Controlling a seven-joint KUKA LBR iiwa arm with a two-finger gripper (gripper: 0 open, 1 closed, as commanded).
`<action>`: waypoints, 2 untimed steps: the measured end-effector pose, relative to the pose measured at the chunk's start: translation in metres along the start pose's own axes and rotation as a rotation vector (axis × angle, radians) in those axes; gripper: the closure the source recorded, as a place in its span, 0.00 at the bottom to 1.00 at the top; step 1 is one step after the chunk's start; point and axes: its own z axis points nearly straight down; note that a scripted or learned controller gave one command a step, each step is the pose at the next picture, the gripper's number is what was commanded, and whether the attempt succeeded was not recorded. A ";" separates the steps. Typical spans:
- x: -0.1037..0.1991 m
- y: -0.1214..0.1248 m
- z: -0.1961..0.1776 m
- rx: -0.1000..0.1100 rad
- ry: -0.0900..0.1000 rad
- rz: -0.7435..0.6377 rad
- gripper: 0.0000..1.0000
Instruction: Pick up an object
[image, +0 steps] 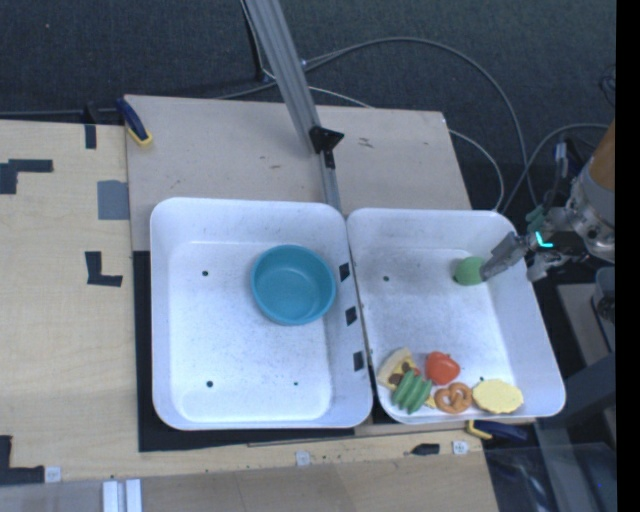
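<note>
The pale wooden counter (230, 150) carries two shallow white bins side by side on a dark mat (145, 340). The right bin (440, 240) lies directly under the gripper (500, 262); the left bin (190, 330) sits well away from it, touching the right bin's far side. Beyond the left bin, black tape marks (100, 270) dot the counter, and a yellow-and-blue clamp (135, 122) grips its far corner.

No text, label, brand, number or sign can be read anywhere on the bench or bins.
</note>
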 end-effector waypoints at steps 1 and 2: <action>0.000 0.000 0.000 0.000 0.000 0.000 0.00; 0.005 -0.009 0.057 0.005 0.001 0.000 0.00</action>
